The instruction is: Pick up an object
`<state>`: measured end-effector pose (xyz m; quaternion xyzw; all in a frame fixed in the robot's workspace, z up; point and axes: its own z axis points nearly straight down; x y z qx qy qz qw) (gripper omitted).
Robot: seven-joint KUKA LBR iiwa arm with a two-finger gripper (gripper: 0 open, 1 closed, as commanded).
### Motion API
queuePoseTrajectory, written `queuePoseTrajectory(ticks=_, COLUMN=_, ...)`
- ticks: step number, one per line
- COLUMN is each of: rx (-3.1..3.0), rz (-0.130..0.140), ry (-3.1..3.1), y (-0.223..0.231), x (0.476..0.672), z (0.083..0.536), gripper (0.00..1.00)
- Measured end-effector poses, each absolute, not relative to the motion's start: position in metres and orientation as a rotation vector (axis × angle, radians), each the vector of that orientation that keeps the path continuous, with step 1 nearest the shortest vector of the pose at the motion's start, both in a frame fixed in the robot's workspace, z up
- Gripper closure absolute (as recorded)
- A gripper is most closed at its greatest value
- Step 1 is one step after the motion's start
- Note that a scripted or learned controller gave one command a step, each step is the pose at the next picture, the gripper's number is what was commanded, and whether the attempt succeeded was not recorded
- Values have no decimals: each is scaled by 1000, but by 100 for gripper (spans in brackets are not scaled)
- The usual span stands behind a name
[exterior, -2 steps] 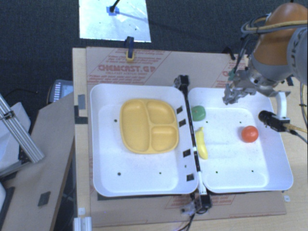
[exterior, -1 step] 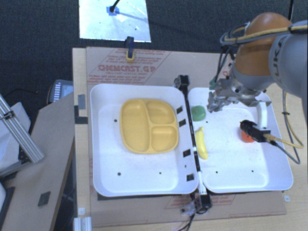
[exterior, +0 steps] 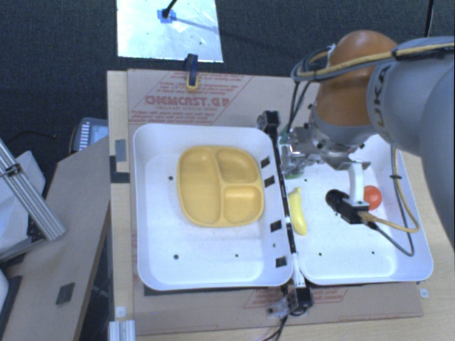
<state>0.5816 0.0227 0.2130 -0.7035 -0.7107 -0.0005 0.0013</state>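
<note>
The gripper (exterior: 293, 160) hangs low over the right bin (exterior: 370, 265), close to the divider; whether it is open or shut I cannot tell, and nothing shows in its hold. The yellow banana (exterior: 298, 212) lies just below it, the orange ball (exterior: 372, 195) farther to its right. This looks like the approach step: next it must centre over the banana and descend

Soft, slightly blurry view; even overhead light, faint shadows.
</note>
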Motion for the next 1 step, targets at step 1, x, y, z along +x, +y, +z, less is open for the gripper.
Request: queuePoseTrajectory(ticks=1, rx=-2210, rz=-3, ry=-2231, y=64, x=567, z=223, gripper=100)
